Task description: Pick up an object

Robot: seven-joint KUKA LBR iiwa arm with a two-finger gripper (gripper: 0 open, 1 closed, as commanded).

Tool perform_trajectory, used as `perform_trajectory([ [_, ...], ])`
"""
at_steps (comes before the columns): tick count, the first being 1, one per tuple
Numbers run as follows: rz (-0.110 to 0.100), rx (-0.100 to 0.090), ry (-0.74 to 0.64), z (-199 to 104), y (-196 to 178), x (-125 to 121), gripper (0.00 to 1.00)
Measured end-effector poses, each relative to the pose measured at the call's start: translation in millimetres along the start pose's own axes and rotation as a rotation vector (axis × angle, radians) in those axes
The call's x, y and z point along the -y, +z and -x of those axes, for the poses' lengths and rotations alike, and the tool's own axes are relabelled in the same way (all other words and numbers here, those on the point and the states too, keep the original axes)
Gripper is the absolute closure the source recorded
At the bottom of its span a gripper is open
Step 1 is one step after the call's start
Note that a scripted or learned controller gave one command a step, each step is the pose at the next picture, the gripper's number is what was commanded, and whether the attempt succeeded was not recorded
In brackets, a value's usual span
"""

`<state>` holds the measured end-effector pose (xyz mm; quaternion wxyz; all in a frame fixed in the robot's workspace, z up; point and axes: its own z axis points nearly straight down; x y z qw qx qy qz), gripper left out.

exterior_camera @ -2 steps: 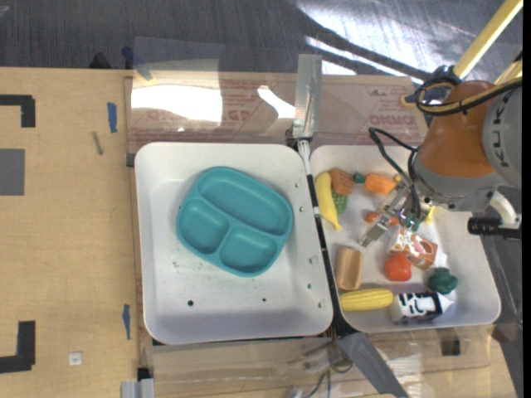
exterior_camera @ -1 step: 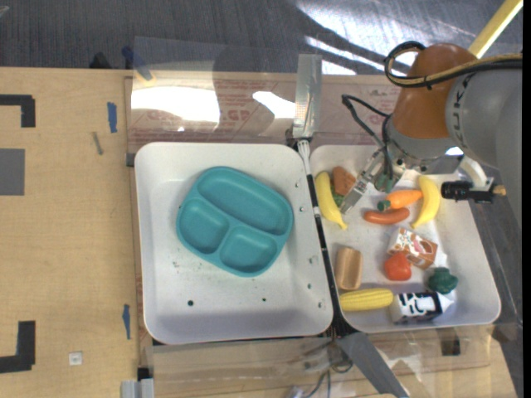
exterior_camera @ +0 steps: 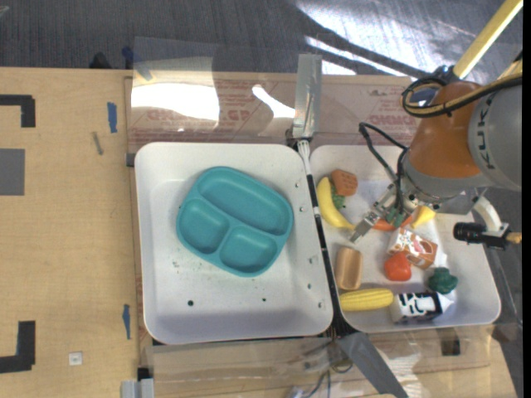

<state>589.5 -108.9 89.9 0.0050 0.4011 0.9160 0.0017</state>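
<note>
Toy food, any piece of which would serve the task, lies in the right bin, while the left bin bears a teal divided plate alone, perhaps kept apart as a place to drop things. Going rightward through the pile: a banana, a bread-coloured piece, a corn cob, a red tomato-like piece and a black-and-white item. The gripper hangs low above the clutter near an orange piece; whether it is spread or closed I cannot tell.
</note>
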Motion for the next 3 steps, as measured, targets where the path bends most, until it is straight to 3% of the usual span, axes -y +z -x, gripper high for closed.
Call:
perform_trajectory([
  [1, -0.002, 0.002, -0.026, -15.6, -0.5, 76.5, 0.00],
  [2, 0.001, 0.002, 0.047, 3.7, 0.2, 14.5, 0.00],
  [3, 0.002, 0.009, 0.033, -2.4, -0.4, 95.1, 0.00],
])
